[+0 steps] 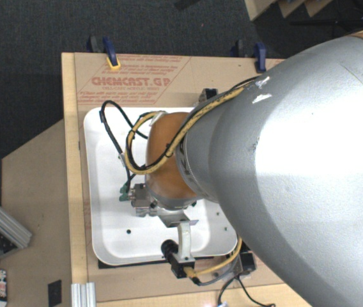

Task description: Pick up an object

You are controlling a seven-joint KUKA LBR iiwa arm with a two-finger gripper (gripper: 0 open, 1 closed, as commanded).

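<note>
The grey arm reaches in from the right and covers most of the view. Its orange band hangs over the left white bin. Below the band, the gripper points down into the middle of that bin, seen from above as a metal block. Yellow and black cables loop around the wrist. A small green piece shows at the gripper's left edge; I cannot tell whether it is an object or part of the tool. The arm hides whatever lies under the gripper.
The bin sits on a brown board with red lettering, clamped at the far edge by blue clamps. A white bracket with a black fitting sticks out over the bin's near rim. The arm covers the right bin.
</note>
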